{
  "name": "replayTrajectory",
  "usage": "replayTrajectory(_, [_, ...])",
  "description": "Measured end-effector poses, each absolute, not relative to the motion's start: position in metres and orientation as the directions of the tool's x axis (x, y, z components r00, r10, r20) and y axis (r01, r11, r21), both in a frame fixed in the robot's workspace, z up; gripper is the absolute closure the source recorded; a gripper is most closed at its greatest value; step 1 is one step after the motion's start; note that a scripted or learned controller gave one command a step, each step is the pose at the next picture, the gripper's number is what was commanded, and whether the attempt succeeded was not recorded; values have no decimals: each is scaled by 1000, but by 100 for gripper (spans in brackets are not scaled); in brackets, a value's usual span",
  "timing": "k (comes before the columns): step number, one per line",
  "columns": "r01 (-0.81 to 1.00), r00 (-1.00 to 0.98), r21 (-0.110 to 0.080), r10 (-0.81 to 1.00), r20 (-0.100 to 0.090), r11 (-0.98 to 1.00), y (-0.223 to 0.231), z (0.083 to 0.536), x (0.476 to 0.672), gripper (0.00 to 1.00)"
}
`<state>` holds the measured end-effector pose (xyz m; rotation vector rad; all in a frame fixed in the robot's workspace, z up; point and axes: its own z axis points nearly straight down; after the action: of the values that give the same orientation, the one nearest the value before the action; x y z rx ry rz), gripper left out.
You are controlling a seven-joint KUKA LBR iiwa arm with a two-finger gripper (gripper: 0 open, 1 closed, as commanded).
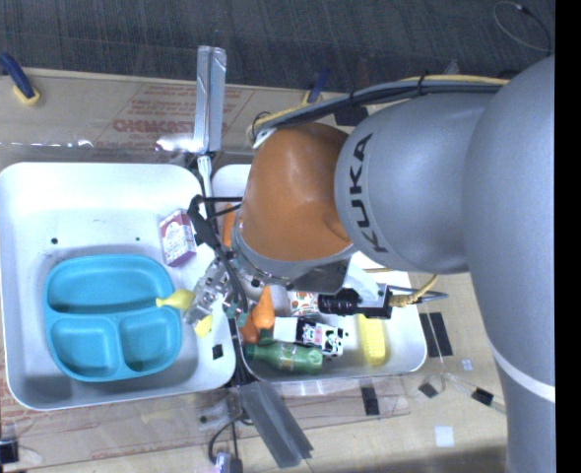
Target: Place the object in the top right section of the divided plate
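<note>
While the gripper (pixel 204 299) hangs just beside the right edge of the blue divided plate (pixel 113 313), a small yellow object (pixel 175 302) sits at its tips, seemingly pinched between them, though I cannot tell for sure. All three sections of the plate look bare, so by my reading the placing itself remains to be done.

The gripper (pixel 208 299) holds a yellow object (pixel 177 302) at the blue divided plate's (pixel 113 315) right edge, in the left bin (pixel 25 205).
</note>
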<state>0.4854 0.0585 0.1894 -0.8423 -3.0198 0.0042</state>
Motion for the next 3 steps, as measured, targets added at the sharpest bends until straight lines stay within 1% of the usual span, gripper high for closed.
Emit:
replayTrajectory(1, [487,-873,-4,487,3,873,139,184,521,100])
replayTrajectory(2, [725,-689,-4,725,1,689,197,211,476,100])
replayTrajectory(3, [483,-876,0,483,-1,876,150,363,478,100])
